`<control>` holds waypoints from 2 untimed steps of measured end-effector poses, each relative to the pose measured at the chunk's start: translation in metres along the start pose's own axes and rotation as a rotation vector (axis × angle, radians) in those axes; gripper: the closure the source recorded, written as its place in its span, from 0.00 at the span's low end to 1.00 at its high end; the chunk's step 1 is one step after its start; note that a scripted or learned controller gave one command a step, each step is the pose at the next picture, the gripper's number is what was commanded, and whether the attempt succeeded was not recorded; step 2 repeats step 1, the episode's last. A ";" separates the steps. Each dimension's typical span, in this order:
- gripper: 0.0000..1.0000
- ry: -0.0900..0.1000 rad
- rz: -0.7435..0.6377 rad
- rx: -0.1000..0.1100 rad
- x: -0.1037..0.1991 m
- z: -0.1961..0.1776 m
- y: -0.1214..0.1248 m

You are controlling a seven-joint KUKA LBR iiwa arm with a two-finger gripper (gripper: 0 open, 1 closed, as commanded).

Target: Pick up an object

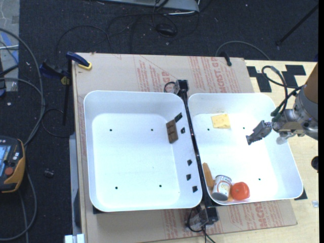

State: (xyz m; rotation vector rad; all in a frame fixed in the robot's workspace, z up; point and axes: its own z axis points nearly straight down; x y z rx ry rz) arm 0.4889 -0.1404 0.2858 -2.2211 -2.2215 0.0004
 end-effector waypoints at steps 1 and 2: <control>0.00 0.000 0.000 0.002 -0.010 0.019 0.020; 0.00 0.000 0.000 0.002 -0.010 0.019 0.020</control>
